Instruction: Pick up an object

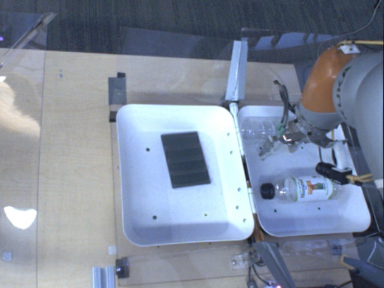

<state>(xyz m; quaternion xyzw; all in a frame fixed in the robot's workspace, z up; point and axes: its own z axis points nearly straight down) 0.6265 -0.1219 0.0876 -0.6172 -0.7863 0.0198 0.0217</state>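
Camera view from above the pale wooden bench (66,173) is showing me two shallow white bins sitting side by side, their inner edges touching. The grey arm (360,95) with its orange band (321,83) is reaching in from the right and is hanging over the upper half of the right-hand white bin (354,218). Its two-finger gripper (271,144) is pointing down and to the left, towards that bin's upper left corner. From where I am standing I cannot tell whether the gripper is open or closed, and I am not seeing anything held in it.

Just beside the gripper's tip, a crumpled piece of clear plastic (259,128) is lying in the upper left corner of the right bin; it is too transparent for me to say just what it is or whether the gripper is touching it. Lower in the same bin, a clear plastic bottle with a green and orange label (303,189) is lying on its side, its black cap (267,191) pointing left towards the wall between the bins. The bottle is lying apart from the gripper.

A dark grey ribbed rectangular slab (186,159) is lying flat near the middle of the left-hand white bin (129,179), slightly turned, well apart from the arm.
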